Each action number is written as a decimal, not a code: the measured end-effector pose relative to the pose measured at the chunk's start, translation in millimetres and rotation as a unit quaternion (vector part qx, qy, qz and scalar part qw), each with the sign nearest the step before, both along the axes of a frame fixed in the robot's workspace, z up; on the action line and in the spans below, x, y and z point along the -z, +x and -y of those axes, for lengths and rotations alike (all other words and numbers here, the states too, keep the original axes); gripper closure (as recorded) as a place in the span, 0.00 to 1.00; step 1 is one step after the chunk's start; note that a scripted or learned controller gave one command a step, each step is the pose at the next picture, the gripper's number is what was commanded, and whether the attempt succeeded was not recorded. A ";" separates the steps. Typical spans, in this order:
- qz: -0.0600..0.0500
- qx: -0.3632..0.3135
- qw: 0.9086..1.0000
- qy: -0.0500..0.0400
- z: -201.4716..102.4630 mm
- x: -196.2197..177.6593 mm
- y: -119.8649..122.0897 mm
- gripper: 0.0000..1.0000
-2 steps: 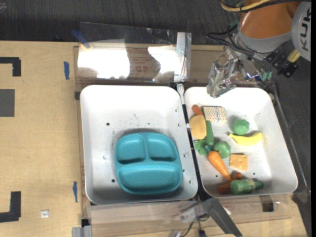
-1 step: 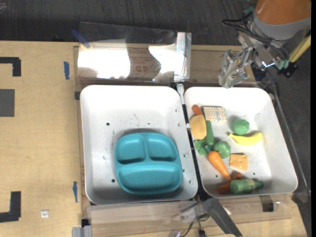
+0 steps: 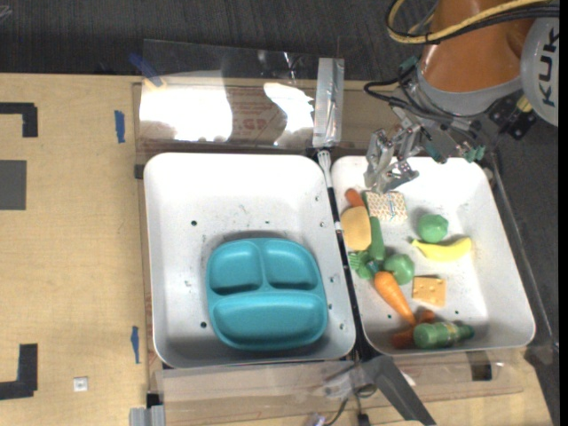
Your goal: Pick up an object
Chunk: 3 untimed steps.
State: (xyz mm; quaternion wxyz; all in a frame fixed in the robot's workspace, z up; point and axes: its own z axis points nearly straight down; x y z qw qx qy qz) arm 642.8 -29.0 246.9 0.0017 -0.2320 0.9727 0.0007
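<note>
The left bin point(image 3: 169, 193) holds a teal divided plate point(image 3: 264, 293), well to the left of the fingers. The right bin point(image 3: 501, 264) holds toy food. Just below the fingers lies a pale patterned cracker point(image 3: 387, 206), beside a small orange piece point(image 3: 354, 197) and a tan bread roll point(image 3: 356, 227). Lower down sit green vegetable pieces point(image 3: 389, 260), a carrot point(image 3: 391, 294), a cheese wedge point(image 3: 429, 289) and a green bottle point(image 3: 441, 333). To the lower right of the fingers lie a green round fruit point(image 3: 433, 228) and a banana point(image 3: 444, 249). The gripper point(image 3: 389, 169) hangs over the bin's upper left corner, empty; whether its fingers stand apart or together cannot be told.
</note>
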 end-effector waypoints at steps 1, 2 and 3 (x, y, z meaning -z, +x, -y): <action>0.005 0.029 1.000 0.000 9.7 -45.3 25.8 1.00; 0.001 -0.050 0.999 -0.001 19.9 -33.3 25.0 1.00; 0.006 -0.040 0.999 0.000 4.6 -76.4 25.8 1.00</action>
